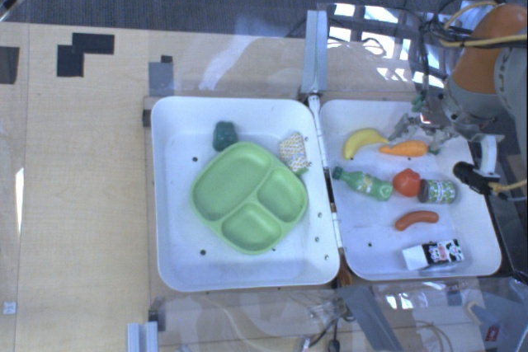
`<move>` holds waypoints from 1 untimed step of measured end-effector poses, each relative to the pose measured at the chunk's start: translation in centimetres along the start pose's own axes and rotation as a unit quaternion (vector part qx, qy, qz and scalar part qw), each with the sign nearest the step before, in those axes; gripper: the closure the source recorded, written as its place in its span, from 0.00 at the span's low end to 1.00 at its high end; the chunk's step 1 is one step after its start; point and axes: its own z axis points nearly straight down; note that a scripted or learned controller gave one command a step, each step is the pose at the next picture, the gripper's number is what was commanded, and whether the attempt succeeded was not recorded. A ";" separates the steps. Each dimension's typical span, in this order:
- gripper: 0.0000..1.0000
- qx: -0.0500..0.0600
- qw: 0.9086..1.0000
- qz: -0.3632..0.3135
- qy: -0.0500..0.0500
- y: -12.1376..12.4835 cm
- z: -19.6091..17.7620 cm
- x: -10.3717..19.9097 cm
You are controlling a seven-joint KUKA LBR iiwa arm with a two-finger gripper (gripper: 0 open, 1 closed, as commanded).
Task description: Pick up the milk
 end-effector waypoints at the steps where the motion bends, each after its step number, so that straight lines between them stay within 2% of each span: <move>1: 0.00 -0.002 1.000 -0.029 0.000 -0.5 -5.6 0.8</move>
